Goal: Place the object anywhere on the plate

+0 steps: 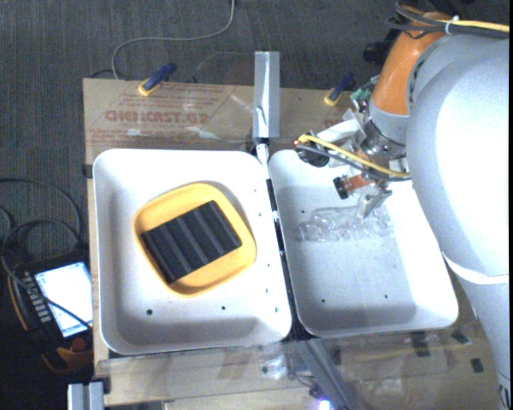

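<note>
- Clear plastic object lies in the right bin, just under our claw.
- Whether the claw grips it, we cannot tell.
- Yellow plate waits in the left bin.

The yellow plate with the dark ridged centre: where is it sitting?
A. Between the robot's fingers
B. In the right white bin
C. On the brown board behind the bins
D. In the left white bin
D. The yellow plate with the dark ridged centre lies flat inside the left white bin, while the robot's hand is over the right white bin.
</note>
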Robot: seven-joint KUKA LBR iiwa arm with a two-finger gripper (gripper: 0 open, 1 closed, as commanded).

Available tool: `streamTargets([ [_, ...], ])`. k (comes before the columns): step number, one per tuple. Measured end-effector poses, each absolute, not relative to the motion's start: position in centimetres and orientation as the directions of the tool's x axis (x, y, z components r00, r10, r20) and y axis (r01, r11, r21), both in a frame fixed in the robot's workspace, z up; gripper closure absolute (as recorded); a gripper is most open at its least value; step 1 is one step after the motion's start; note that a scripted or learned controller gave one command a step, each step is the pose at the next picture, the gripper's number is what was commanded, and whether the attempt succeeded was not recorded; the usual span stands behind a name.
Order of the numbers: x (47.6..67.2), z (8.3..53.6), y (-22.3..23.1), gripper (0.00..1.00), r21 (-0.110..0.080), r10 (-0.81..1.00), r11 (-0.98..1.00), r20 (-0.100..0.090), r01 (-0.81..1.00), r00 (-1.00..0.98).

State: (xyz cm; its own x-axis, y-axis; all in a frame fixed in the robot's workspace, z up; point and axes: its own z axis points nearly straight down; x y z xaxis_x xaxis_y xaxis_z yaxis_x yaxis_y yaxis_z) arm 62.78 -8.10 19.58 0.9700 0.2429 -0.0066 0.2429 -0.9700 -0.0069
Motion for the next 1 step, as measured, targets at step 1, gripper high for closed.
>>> streamTargets([
  [1, 65.51, 19.43, -13.12, 1.0, -0.004, 0.199, -0.98, -0.005, 0.199, 0.98],
])
